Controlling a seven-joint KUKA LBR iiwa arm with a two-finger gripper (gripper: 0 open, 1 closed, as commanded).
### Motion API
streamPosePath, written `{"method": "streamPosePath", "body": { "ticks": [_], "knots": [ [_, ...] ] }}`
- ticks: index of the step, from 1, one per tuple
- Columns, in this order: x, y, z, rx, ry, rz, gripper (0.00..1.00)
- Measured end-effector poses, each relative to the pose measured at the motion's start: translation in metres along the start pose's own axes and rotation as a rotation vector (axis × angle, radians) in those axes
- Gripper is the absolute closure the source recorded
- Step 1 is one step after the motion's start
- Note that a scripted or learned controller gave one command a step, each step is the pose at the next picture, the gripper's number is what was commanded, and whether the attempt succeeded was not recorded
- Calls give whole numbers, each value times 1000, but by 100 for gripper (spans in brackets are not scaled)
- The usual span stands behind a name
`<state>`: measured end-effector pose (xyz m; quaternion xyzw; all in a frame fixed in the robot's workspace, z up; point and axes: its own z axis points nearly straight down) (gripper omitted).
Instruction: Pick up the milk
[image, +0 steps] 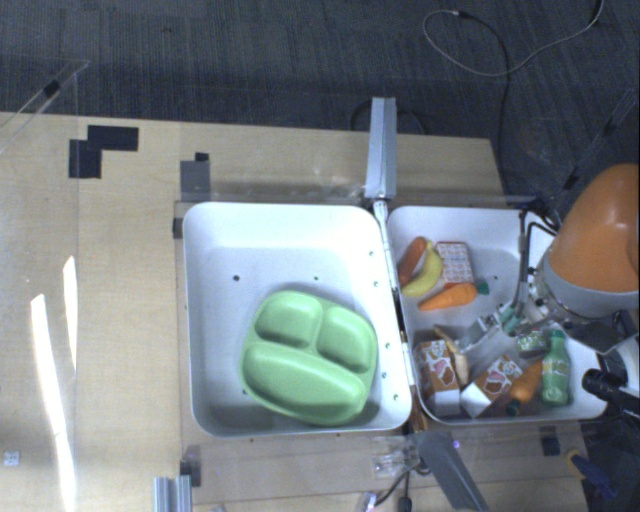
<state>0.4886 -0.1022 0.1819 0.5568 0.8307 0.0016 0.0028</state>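
The right bin (455, 222) holds several toy foods. A small brown-and-white milk carton (437, 365) lies near its front left corner, and a similar printed carton (499, 381) lies to its right with a white end (472, 401). My gripper (503, 326) hangs low over the middle right of this bin, just above and between the two cartons, below the arm's orange band (602, 232). Nothing is visibly held in it.
A banana (428, 274), a carrot (450, 296) and a pink box (453, 262) lie at the back of the right bin. A green bottle (555, 368) lies at its front right. The left bin (215, 300) holds a green divided tray (310, 356).
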Motion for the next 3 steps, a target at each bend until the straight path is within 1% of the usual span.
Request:
{"method": "streamPosePath", "body": {
  "ticks": [1, 2, 3],
  "knots": [
    [-35, -15, 81, 1, 1, -322, 0],
    [-35, -13, 70, -5, -3, -320, 100],
    [46, 19, -39, -1, 0, -267, 100]
  ]
}}
